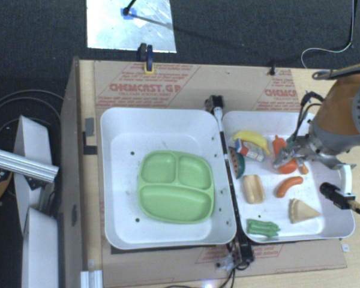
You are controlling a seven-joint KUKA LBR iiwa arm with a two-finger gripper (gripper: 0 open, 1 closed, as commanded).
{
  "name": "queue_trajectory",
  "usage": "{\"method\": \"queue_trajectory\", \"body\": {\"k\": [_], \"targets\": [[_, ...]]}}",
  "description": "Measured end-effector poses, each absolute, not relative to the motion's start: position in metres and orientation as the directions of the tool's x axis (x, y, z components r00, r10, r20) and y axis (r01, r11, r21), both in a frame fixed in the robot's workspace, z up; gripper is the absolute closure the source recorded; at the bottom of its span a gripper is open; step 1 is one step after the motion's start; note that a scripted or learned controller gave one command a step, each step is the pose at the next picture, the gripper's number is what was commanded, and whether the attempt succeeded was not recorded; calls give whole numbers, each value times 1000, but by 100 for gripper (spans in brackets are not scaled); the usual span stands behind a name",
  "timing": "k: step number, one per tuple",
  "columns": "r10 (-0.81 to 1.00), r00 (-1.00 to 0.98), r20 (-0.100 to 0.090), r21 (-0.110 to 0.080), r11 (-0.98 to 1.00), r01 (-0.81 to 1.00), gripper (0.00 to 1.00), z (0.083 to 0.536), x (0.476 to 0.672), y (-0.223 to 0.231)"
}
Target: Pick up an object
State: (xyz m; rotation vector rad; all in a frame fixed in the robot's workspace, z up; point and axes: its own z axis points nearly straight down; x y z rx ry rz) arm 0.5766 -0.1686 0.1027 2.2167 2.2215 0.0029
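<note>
The grey arm [343, 110] comes in from the right edge. Its orange band sits high over the far right corner of the right bin [270, 207], and the wrist bends down and to the left from there, so the gripper [286, 156] is low inside that bin, in its upper middle part. The view does not show whether the gripper is apart, together or clamped on anything. The gripper sits among the small orange pieces: a reddish-orange piece [279, 143] lies just above it, and an orange lump [288, 167] lies just below and seems to touch it. All the loose things are in the right bin. A yellow banana [252, 139] lies to the left of the gripper near the bin's far wall, with a small pale can-like item [252, 152] just under it. A dark striped item [237, 159] lies against the wall shared by the two bins. Nearer the front, an orange sausage [289, 186] lies on a slant below the gripper. A tan bread roll [253, 189] lies to its left, a pale wedge [302, 210] sits toward the front right, and a green pod [263, 226] lies along the front wall. The left bin [123, 161] holds a green divided plate [175, 186], which lies flat near its middle, well apart from the arm.
</note>
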Motion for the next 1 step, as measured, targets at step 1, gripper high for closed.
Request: {"method": "queue_trajectory", "body": {"k": [1], "targets": [[1000, -12, 2, 13, 12, 1000, 100, 224, 551, -90]]}}
